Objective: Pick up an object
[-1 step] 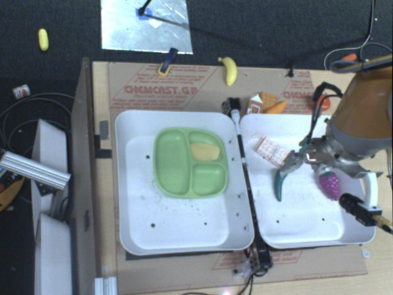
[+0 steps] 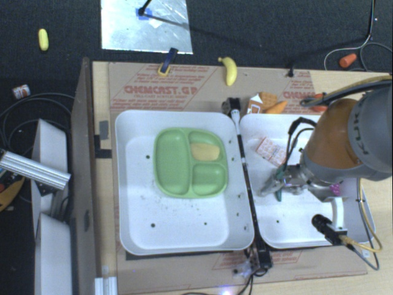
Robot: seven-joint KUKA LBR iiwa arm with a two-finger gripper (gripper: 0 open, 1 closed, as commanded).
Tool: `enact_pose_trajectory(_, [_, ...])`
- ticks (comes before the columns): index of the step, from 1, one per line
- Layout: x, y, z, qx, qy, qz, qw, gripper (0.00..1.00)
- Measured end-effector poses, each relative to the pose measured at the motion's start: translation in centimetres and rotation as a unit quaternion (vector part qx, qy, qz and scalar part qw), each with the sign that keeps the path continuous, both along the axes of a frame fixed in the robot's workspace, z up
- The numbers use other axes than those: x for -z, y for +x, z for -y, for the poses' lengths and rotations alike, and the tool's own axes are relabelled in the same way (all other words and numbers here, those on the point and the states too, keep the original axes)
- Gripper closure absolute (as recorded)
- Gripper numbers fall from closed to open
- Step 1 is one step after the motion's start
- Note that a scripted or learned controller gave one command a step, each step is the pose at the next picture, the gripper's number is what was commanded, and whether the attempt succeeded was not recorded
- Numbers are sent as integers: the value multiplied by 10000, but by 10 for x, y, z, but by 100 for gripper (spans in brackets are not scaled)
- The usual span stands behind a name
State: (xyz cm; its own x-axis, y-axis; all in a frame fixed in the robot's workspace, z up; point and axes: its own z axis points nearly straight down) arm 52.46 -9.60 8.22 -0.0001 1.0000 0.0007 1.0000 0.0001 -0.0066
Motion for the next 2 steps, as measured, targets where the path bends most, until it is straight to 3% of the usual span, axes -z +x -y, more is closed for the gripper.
enact_pose_trajectory(1, [-3,49,8,-21,-9,62,10000,0])
enact_pose_trajectory(2, [-13,48,8,-20,-2,53,10000,100])
